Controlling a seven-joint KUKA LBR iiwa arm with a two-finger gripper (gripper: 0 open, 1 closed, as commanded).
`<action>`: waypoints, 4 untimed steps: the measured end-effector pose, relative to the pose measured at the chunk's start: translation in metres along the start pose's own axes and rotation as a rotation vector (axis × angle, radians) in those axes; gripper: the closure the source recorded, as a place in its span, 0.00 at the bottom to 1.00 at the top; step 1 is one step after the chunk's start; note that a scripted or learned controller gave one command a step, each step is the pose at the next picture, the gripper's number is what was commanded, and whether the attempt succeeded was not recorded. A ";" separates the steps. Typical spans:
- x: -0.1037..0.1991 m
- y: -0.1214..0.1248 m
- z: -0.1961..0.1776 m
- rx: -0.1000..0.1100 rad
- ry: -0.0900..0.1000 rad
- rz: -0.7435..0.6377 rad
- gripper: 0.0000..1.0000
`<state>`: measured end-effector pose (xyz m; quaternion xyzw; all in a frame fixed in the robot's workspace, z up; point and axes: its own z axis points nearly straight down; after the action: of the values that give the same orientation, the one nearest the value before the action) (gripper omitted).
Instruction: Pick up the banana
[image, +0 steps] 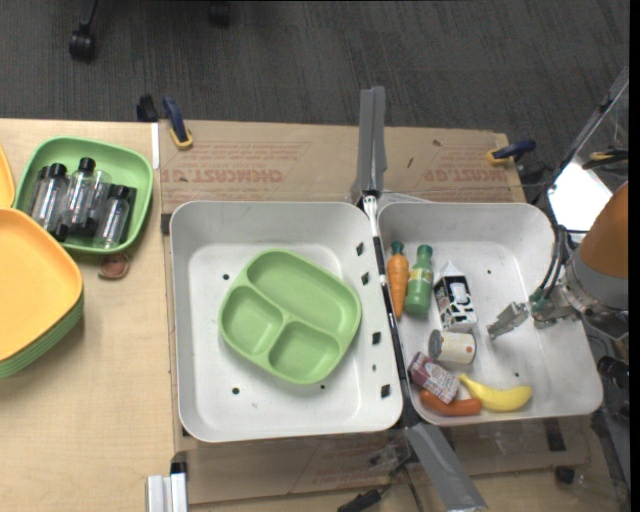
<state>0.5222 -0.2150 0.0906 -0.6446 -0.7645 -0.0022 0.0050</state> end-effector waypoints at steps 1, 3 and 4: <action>0.002 -0.045 -0.001 -0.001 -0.011 -0.391 0.00; 0.001 -0.044 -0.010 -0.003 -0.012 -0.386 0.00; 0.001 -0.043 -0.019 -0.005 -0.013 -0.384 1.00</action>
<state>0.4793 -0.2216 0.1097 -0.4869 -0.8734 -0.0009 -0.0019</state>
